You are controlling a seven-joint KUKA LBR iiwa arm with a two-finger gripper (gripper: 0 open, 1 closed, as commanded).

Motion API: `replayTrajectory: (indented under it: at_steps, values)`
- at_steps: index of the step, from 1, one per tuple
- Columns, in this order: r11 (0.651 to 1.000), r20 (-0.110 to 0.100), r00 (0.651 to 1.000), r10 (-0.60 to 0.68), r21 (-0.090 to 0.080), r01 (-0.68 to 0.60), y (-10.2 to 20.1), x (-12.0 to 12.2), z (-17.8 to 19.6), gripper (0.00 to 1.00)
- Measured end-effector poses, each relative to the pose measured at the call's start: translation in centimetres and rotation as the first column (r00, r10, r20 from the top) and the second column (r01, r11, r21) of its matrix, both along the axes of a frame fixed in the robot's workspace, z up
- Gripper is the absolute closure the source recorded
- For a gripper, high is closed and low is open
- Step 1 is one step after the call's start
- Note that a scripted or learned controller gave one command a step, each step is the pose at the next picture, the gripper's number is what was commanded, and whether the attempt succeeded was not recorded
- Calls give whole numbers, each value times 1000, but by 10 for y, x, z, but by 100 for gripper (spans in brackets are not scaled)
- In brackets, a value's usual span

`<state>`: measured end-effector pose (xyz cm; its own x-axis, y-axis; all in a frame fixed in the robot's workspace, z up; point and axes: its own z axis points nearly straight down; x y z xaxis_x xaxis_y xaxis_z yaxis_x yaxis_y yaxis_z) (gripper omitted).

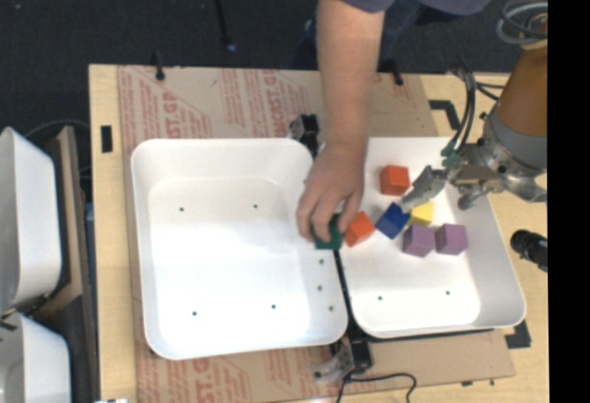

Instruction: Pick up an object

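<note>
The arm (521, 106) reaches in from the right, its orange band high and the grey wrist below it. The gripper (431, 182) points left and slightly down, just right of the person's hand (324, 207). That hand hangs from a bare forearm (348, 78), fingers curled downward.

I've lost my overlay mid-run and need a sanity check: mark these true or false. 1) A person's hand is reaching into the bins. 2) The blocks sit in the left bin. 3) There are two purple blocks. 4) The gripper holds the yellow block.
1) True: a hand grips a green block at the bins' shared edge.
2) False: the blocks lie in the right bin.
3) True: two purple blocks sit side by side.
4) False: the gripper hovers above the yellow block, holding nothing visible.
</note>
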<state>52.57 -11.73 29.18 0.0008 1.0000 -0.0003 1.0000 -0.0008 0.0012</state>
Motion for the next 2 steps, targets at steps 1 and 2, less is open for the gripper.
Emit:
replayTrajectory:
  at_steps: [1, 2]
  values:
    - [1000, 5, 1000, 19, -1, -19, -5, 2, 64, 0]
    - [1000, -11, 1000, -2, 1, 2, -50, 60, -43, 0]
